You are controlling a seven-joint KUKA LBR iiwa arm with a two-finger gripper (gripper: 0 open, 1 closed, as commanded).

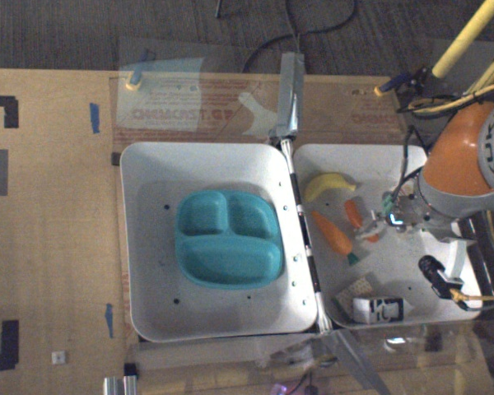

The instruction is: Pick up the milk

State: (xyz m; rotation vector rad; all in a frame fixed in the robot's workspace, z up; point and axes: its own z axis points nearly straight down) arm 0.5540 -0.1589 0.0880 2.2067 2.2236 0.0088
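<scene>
The milk (379,309) is a small white carton with dark print, lying on its side near the front edge of the right bin (412,257). My gripper (377,223) hangs over the middle of that bin, well behind the carton and apart from it. It sits just right of a small orange piece (353,212). Nothing of the milk is between the gripper and the bin floor.
A yellow banana (329,186) lies at the right bin's back left, and a carrot (334,234) lies slantwise in front of it. A small beige item (359,288) rests beside the milk. The left bin (148,179) holds a teal divided plate (228,239).
</scene>
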